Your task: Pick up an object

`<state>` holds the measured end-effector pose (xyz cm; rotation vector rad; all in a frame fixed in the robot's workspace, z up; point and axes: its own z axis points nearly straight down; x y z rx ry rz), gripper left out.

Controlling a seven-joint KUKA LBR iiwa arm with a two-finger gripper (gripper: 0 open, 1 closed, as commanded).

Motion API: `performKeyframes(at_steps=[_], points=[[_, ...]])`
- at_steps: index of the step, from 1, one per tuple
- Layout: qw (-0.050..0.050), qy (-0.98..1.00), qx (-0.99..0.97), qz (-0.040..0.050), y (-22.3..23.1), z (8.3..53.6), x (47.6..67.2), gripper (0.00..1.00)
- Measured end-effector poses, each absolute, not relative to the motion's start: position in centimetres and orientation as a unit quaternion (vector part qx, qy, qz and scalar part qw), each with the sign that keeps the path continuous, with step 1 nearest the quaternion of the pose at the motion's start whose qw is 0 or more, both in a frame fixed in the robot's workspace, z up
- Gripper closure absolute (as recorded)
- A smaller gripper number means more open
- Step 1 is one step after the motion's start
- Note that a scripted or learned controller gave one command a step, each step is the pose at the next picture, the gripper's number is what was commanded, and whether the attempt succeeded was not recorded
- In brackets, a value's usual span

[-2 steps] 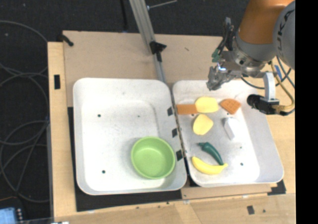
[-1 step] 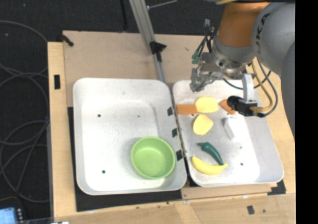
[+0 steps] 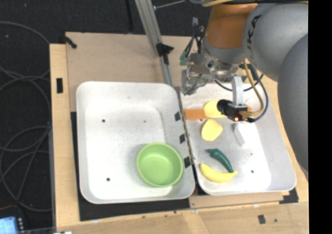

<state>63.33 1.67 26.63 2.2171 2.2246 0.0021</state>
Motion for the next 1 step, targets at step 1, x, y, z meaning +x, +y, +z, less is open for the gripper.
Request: performKeyframes(at_steps=[1], points=[[0.000,0.709,0.705,0.0008,6.18,26.58,63.15,1.00]])
